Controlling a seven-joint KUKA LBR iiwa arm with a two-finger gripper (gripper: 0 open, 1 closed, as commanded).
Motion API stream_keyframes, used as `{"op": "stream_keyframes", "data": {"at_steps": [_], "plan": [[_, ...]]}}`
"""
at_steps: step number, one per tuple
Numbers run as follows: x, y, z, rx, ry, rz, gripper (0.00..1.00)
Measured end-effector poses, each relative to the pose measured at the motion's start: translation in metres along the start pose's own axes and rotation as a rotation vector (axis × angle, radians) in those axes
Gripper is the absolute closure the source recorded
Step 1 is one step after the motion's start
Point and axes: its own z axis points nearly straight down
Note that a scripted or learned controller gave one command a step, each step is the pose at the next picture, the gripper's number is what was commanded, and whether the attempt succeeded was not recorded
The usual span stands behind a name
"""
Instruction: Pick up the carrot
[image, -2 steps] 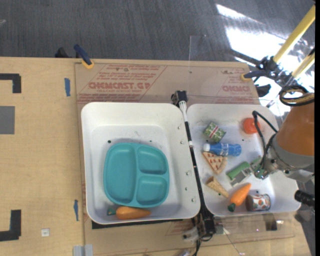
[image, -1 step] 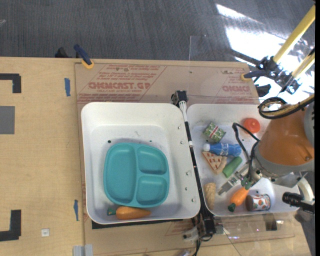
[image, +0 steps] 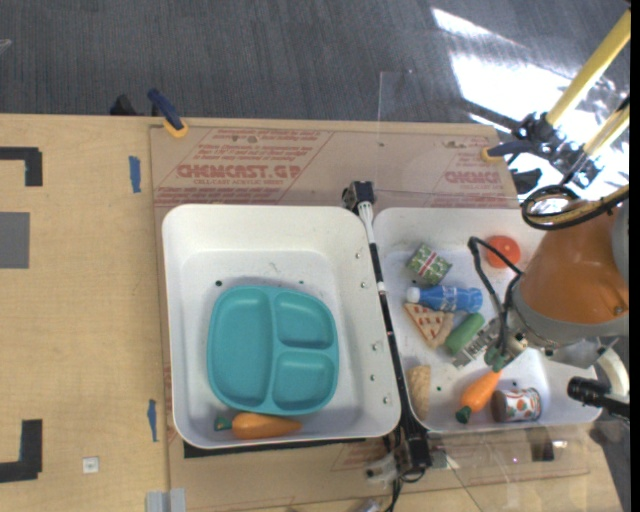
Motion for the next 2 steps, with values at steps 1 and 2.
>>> {"op": "stream_keyframes", "data": {"at_steps": [1,2], "plan": [[0.000,0.000,0.001,0.001,0.001,0.000,0.00],[0.009,0.002,0.012,0.009,0.006,-0.006,0.00]]}}
